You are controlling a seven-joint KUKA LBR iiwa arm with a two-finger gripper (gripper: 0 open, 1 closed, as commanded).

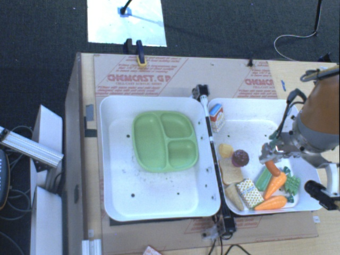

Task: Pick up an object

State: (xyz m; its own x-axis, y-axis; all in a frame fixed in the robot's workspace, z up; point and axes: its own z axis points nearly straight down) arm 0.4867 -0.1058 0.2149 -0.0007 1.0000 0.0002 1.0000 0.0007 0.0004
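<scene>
Hovering lower right over the carrots for a grab; gripper spread or pinched, cannot tell

Your one camera — fixed above the bench, looking down aslant on both bins — arm entering right.

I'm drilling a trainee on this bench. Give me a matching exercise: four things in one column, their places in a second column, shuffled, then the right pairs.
Things:
1. green divided tray
2. small carton
3. dark purple ball
4. gripper

Places:
A. right bin, far corner next to the divider
B. above the carrots, right bin
C. left bin, middle
D. right bin, beside a yellow piece

Pairs: 1-C, 2-A, 3-D, 4-B
</scene>
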